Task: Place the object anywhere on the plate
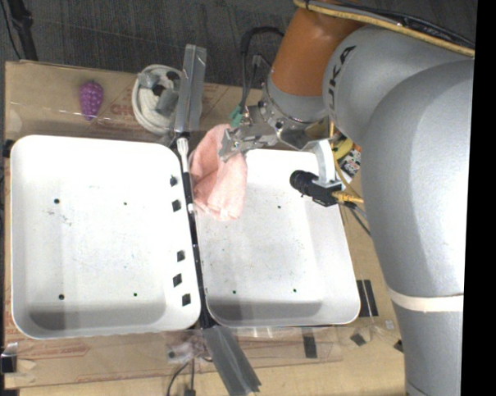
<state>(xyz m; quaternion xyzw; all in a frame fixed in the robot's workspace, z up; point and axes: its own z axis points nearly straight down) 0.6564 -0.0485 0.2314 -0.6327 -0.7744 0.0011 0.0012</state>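
Tool (238, 140) at far edge of right bin (326, 287), metal fingers pinched on top of pink cloth (218, 179). Cloth soft, crumpled, hanging limp, draping against divider between bins. Left bin (33, 225): smooth white plastic, shallow, rounded corners. No plate discernible. Advice: lift until hem clears divider, move slowly; thin fold may slip.

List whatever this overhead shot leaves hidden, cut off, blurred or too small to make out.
- Gripper: too small and cluttered in the camera view to tell whether it grips the soft pink cloth-like object hanging below it.
- The pink object's upper edge: covered by the gripper.
- Right white bin: its right side is overlapped by the grey arm.
- Small purple object behind the left white bin: too small to identify.
- A plate: I cannot make one out.
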